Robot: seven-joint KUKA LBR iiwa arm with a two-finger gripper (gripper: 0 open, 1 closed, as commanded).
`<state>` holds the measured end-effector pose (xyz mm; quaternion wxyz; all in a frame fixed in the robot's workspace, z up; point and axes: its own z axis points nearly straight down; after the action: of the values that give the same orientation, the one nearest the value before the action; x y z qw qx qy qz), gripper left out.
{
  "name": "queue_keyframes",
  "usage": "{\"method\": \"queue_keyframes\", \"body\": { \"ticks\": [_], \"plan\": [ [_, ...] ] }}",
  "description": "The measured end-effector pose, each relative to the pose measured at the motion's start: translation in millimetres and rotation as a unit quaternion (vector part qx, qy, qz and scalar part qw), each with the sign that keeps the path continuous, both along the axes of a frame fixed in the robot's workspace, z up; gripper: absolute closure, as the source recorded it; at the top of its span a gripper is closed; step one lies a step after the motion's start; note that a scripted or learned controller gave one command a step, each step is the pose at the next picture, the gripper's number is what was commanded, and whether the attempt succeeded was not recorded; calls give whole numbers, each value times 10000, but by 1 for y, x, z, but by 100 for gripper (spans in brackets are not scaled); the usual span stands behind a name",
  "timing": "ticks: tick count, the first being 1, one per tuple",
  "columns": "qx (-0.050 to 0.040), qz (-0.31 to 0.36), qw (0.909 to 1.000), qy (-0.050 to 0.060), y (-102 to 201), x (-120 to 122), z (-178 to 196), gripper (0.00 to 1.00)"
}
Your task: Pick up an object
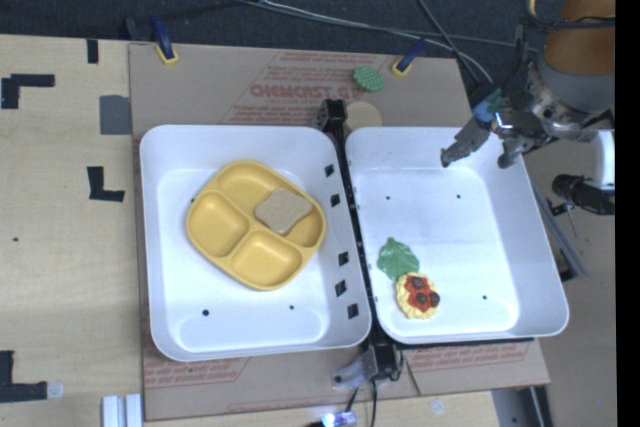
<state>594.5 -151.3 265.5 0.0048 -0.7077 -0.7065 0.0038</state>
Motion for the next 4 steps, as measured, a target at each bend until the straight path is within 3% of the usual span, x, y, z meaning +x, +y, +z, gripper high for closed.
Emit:
{"method": "queue_keyframes", "body": {
  "ticks": [1,4],
  "plan": [
    [-9,15,10000,-55,0,2,6,0],
    [-9,17,10000,-38,-4,5,-133,0]
  ]
}}
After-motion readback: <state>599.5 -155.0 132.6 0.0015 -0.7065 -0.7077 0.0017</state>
